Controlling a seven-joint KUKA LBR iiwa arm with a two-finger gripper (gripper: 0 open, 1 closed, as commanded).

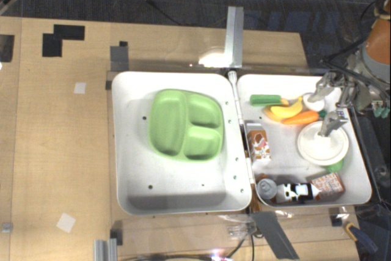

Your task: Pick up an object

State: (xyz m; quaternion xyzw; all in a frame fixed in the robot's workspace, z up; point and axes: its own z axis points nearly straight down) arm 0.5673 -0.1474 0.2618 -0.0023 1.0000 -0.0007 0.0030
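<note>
The gripper is seen low over the right bin, toward that bin's 2 o'clock corner, with its two fingers spread apart and nothing held between them. One fingertip sits near the tip of the banana; the other hangs over the top edge of the white plate. An orange carrot is found just beside the banana, on its 5 o'clock side, running under the gap between the fingers. At 10 o'clock from the banana, a green stick-shaped item is laid along the bin's far wall.

Over at 9 o'clock in this bin, a small brown carton is lying flat. Along the near wall at 6 o'clock, a grey can, a black-and-white bottle and a reddish packet are lined up.

In the left bin, a green divided tray is resting alone, well apart from the arm.
</note>
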